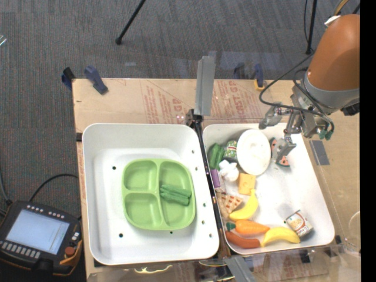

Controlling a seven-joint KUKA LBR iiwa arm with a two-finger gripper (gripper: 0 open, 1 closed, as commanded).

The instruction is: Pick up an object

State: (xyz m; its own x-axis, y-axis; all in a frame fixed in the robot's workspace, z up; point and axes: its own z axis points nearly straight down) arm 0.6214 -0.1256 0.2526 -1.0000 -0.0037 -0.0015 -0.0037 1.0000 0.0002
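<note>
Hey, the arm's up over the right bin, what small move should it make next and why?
Probably lower straight down. The gripper hangs open above the right bin's upper edge, holding nothing, with a small watermelon slice just beneath one finger and a white plate close beside, so descend carefully.

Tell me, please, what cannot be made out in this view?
- Grey two-finger tool: dark and small; open or shut unclear.
- Small red piece under the tool: too small to identify.
- Green toy vegetable: partly tucked behind the round white plate.
- Small printed can: label too small to read.
</note>
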